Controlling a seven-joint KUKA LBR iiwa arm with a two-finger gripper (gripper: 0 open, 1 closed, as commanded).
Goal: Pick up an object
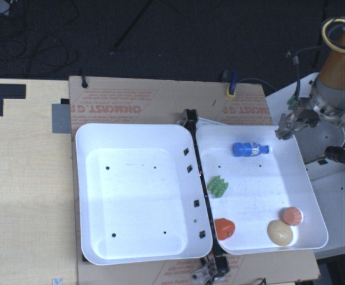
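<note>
Five small objects lie in the right bin [315, 206]; we favour the blue bottle [250, 149] near its far edge: light, stiff, slippery, best taken across its body. Our pincer [286, 127] hovers beside the bin's far right corner, its opening unreadable.

Arm [332, 70]: running off the right edge, so its upper part is being cut away; the orange band is showing only in part.

Gripper [286, 126]: sitting small and dark beyond the right bin's far right corner; the set of its fingers is proving too small and blurred to tell.

Red object [224, 228]: lying against the divider, its left side blending into the black clips there; kind not readable.

Green object [218, 186]: too small to identify.

Printed lettering on the cardboard [116, 107]: being covered in part by both bins.

Clamp [211, 273]: being clipped by the bottom edge.

Cables [6, 2]: disappearing off the top left.
</note>
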